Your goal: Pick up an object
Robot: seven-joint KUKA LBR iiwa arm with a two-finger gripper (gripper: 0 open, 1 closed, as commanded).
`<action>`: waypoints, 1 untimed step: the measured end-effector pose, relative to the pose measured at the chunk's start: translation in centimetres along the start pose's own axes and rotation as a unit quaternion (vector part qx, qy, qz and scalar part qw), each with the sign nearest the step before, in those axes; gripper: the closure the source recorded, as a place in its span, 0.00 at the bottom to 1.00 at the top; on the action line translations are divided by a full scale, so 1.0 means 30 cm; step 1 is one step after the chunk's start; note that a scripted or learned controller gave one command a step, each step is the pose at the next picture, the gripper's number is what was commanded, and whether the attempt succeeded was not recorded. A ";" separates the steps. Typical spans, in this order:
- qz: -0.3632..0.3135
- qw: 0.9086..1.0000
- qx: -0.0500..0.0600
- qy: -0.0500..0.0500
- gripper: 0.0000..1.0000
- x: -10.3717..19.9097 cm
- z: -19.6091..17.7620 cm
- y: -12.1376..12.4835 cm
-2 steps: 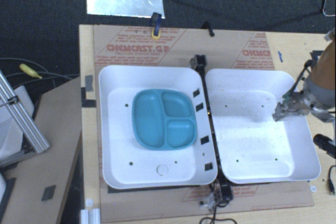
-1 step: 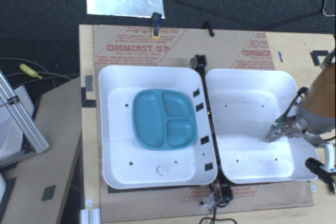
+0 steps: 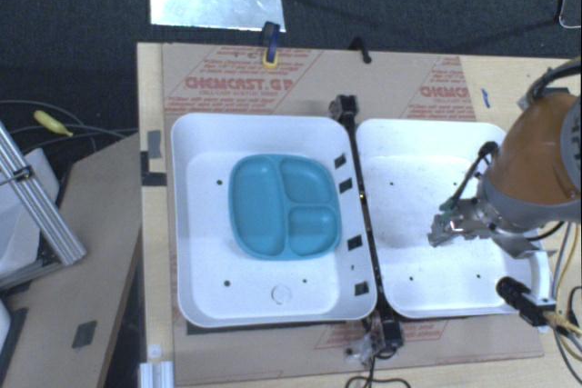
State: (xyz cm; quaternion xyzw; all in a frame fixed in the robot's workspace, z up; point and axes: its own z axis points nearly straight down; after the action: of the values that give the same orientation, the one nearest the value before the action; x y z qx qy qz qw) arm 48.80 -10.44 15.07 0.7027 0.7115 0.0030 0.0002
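Smooth blue plastic, a rounded three-compartment plate (image 3: 283, 205) lies flat in the left white bin (image 3: 195, 150). The metallic gripper (image 3: 447, 230) hangs over the right bin (image 3: 409, 150); whether it is apart or together cannot be told.

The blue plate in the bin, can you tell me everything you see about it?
The blue plate is a light-blue divided tray, plastic by its look, with rounded corners and three compartments: one large on the left, two smaller on the right. It lies flat, face up, a little askew, in the middle of the left white bin. Nothing sits in it, and the gripper is far away.
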 end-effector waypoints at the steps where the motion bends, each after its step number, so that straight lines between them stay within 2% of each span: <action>1: -0.002 1.000 -0.008 0.000 1.00 0.320 -0.542 0.013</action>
State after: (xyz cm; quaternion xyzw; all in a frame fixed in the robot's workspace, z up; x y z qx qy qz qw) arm 49.01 -0.90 31.37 0.7015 0.7126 0.0091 0.0056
